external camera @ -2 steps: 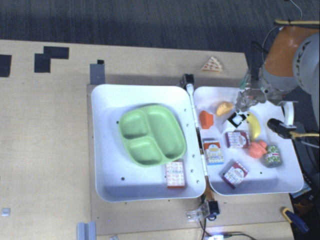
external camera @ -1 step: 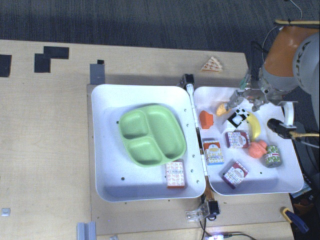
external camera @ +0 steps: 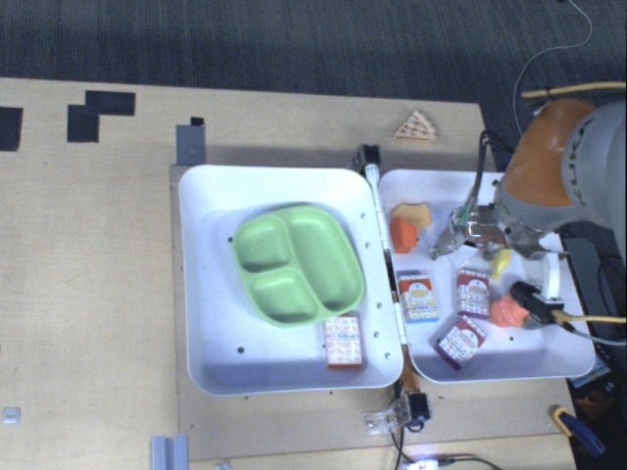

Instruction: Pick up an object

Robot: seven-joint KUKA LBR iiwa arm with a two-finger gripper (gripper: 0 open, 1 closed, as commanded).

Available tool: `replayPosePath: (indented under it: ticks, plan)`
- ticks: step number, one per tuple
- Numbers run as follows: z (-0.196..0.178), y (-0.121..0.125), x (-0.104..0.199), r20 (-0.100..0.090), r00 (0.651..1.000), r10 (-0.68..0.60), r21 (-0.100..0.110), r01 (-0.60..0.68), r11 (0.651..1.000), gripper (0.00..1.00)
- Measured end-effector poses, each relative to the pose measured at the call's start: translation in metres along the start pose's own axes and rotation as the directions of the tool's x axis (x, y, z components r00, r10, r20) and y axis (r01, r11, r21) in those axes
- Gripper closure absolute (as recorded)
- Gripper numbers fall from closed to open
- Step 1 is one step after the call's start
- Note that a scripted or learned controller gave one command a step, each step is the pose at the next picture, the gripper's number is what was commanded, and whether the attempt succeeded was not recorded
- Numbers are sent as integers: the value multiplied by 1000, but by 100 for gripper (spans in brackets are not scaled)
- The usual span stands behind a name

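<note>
- Light wooden bench [external camera: 88,292] under two white bins; dark carpet [external camera: 294,18] behind.
- Left bin [external camera: 211,360]: green divided plate [external camera: 297,262], small red-white box [external camera: 343,342].
- Right bin [external camera: 549,365]: gripper [external camera: 460,235] above the small boxes [external camera: 419,298]; finger state impossible to tell.
</note>
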State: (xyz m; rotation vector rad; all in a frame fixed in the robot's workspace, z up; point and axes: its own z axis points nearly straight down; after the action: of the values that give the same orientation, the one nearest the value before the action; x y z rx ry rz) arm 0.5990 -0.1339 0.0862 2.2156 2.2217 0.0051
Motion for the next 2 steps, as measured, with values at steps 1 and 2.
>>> replayPosePath:
  ticks: [1, 2]
  plan:
    - [-12, 2, 0, 1, 1000, -2, -6, 2, 1000, 100]
    - [-100, 52, 76, -2, 1000, -3, -2, 3, 1000, 100]
